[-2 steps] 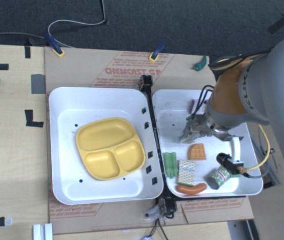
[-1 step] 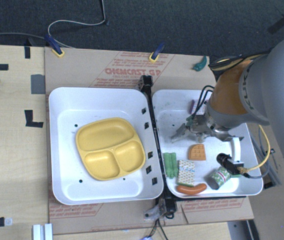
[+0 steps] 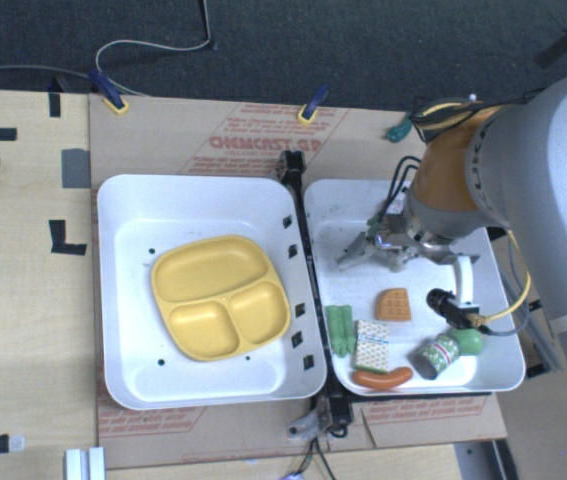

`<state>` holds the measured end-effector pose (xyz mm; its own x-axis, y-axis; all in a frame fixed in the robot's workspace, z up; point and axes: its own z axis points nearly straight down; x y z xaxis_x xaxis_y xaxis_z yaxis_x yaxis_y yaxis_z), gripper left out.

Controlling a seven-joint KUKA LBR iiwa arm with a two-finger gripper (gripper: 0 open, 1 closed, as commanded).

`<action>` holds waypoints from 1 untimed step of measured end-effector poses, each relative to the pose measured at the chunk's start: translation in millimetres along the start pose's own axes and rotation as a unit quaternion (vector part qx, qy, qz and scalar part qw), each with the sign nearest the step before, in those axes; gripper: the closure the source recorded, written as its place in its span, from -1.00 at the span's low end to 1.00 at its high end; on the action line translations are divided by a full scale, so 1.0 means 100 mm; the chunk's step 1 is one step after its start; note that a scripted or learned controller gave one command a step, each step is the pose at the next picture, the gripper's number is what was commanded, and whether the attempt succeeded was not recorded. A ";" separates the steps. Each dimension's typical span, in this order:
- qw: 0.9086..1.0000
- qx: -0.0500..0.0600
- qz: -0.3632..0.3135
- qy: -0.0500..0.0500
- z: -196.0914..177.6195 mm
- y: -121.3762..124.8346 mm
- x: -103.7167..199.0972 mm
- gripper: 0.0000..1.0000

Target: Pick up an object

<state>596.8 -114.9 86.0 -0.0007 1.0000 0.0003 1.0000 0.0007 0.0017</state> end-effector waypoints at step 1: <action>1.000 -0.001 0.001 -0.001 0.00 -0.62 0.18 -1.00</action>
